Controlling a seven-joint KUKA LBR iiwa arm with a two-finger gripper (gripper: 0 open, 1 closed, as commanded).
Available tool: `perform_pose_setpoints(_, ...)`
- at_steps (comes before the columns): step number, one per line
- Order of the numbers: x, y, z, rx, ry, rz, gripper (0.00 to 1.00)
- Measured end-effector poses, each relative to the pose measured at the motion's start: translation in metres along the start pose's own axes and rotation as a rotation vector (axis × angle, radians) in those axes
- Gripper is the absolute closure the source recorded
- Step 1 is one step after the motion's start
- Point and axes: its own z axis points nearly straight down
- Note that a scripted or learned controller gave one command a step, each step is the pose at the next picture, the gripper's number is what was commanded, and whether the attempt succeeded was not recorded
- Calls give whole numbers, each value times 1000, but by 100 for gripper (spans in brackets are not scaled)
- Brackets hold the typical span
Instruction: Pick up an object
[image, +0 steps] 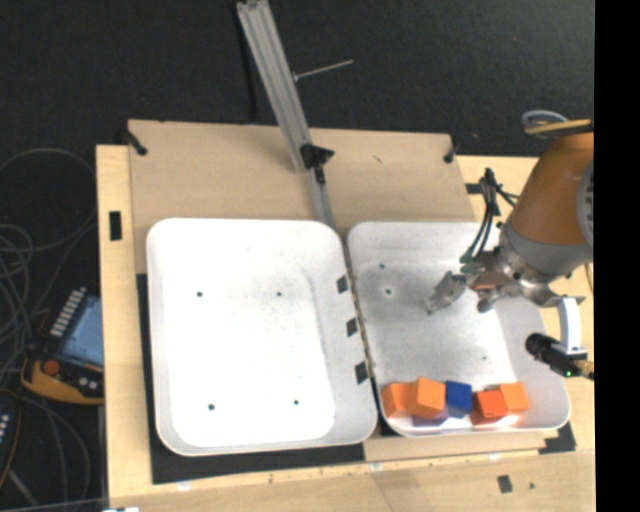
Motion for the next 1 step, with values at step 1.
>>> perform_pose_setpoints(1, 17, -25, -109, -17, -2, -5, 0)
